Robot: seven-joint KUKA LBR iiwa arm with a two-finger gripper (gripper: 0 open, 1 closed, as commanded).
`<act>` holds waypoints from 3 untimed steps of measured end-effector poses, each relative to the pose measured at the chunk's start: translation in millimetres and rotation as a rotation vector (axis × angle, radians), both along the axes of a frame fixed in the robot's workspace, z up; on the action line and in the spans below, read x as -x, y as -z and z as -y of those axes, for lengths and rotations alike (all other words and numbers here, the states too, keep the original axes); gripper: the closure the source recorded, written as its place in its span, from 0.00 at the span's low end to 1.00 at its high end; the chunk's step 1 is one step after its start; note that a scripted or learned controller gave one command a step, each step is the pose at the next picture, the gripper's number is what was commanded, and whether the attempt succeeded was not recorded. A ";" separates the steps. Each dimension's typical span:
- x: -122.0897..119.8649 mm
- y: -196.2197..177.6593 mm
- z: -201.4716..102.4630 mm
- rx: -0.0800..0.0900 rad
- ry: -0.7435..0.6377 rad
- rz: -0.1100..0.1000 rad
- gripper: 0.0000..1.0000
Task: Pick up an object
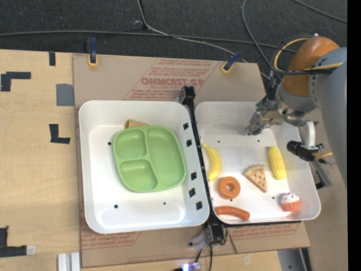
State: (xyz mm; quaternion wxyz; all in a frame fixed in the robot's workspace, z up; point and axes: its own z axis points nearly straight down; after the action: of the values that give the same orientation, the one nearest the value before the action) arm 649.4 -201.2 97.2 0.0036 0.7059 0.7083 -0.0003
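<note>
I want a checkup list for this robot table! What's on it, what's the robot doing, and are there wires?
Surface: two white bins, left bin and right bin, on cardboard on a wooden bench.
Job's things: in the right bin, banana, donut, pizza slice, corn, sausage, cupcake.
Clutter: green tray in the left bin, a tan item poking out behind it.
Grippers: end effector over the right bin's far side, holding nothing visible.
Cables: black cables behind the bench.
Surroundings: two clamps on the cardboard's far edge.
</note>
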 end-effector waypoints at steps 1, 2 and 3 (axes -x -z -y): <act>3.3 -54.7 8.3 -0.005 0.002 -0.001 1.00; 7.2 -105.9 -1.4 -0.005 0.001 -0.001 1.00; 6.0 -147.3 -2.1 -0.005 0.001 -0.001 1.00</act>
State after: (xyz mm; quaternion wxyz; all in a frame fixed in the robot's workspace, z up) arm 643.4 -199.1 244.5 0.0016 0.7064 0.7078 0.0012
